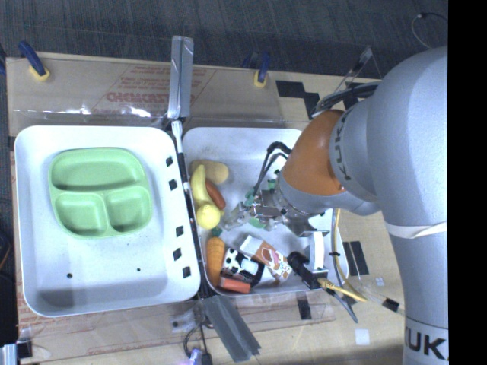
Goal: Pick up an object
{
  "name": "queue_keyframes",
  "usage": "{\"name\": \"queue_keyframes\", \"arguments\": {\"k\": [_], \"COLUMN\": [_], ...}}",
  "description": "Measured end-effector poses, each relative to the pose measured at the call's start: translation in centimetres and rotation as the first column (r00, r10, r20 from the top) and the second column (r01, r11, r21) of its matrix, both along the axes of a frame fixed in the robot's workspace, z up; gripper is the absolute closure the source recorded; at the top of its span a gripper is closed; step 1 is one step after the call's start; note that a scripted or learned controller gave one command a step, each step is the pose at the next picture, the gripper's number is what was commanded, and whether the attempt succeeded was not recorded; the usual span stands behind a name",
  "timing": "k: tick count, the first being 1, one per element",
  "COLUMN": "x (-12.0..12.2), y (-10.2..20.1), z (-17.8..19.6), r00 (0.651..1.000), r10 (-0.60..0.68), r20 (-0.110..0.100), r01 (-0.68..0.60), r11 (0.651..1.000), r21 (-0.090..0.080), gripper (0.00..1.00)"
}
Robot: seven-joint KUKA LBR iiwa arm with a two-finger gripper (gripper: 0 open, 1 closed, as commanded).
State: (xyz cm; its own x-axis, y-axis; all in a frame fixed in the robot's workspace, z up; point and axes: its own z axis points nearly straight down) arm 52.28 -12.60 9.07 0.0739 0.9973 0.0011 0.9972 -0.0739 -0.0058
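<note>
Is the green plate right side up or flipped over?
Right side up. The green plate shows its three hollow sections facing up, lying flat in the left bin.

Single fixed camera, mounted above the bench (91, 82) and looking down at a slant. Both white bins fall within frame: the left bin (30, 226) on the view's left, the right bin (243, 139) at centre. The arm (396, 150) enters from the right and stands nearest the lens. Dark floor (228, 10) lies along the top edge.
</note>
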Motion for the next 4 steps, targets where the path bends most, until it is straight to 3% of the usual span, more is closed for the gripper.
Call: {"name": "queue_keyframes", "arguments": {"k": [1, 2, 3, 4], "x": [0.0, 2.4, 2.4, 8.1], "y": [-0.1, -2.2, -2.1, -0.3], "z": [0.9, 9.3, 9.3, 0.5], "r00": [1.0, 0.998, 0.998, 0.975], "r10": [0.002, -0.07, -0.069, -0.224], "r20": [-0.002, 0.004, 0.003, 0.001], "r01": [-0.002, 0.07, 0.069, 0.224], "r11": [1.0, 0.998, 0.998, 0.975], "r21": [0.0, -0.001, 0.0, -0.001], "gripper": [1.0, 1.0, 0.0, 0.0]}}
